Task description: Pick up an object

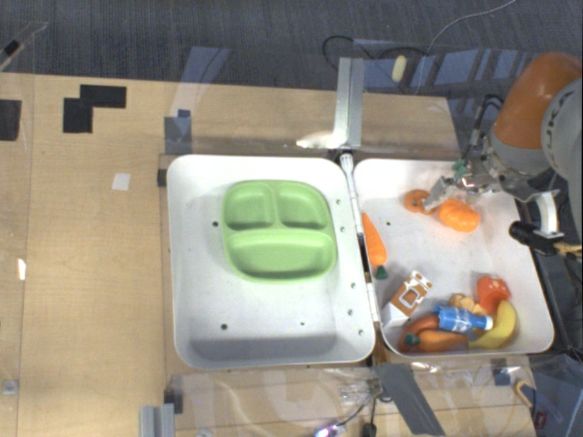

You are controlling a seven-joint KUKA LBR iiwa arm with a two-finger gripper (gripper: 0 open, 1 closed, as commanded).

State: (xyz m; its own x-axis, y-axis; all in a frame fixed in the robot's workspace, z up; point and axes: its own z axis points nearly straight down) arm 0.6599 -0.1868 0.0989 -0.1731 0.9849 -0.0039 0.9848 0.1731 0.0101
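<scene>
Now, hand [466, 182]: upper right, low over the orange [458, 216], probably lining up a grasp; spread of its grip, cannot tell.
Tray [277, 228]: left bin [196, 271], likely a drop-off.

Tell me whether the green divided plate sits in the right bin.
No, the green divided plate lies in the left bin; the right bin holds the toy food.

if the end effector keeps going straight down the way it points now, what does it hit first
Most likely the orange fruit, which lies right under the end effector in the right bin. A smaller orange piece sits just beside it; depth is hard to judge from this slant.
</scene>
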